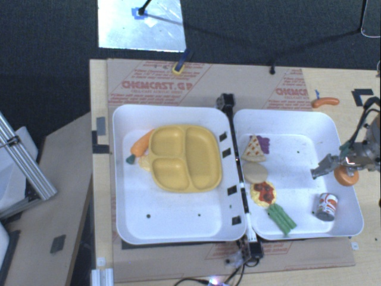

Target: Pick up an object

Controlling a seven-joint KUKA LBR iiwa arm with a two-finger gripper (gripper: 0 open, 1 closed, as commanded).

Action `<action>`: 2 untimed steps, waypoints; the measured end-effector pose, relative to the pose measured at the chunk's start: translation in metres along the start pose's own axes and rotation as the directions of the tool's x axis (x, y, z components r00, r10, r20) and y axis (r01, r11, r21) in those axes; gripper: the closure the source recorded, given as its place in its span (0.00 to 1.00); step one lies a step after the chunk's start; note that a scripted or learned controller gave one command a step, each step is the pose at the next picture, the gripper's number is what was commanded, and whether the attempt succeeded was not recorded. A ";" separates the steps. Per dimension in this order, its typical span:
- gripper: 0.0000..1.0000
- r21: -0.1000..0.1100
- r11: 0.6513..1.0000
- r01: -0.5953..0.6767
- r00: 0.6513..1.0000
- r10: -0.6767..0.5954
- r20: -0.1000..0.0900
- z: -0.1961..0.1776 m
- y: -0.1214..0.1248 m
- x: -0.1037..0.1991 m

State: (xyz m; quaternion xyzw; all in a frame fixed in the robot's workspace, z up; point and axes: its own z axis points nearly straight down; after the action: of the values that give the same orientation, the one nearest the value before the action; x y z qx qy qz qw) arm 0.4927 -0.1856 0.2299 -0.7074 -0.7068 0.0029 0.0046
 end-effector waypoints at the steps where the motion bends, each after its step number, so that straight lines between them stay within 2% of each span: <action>1: 0.00 -0.012 1.000 0.004 1.000 -0.004 0.003 -0.006 0.003 0.001; 2: 0.00 -0.008 1.000 0.003 1.000 -0.003 0.001 0.056 0.007 0.003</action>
State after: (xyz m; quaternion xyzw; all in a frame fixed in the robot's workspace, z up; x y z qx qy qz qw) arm 0.4991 -0.1821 0.1743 -0.7065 -0.7077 0.0005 0.0013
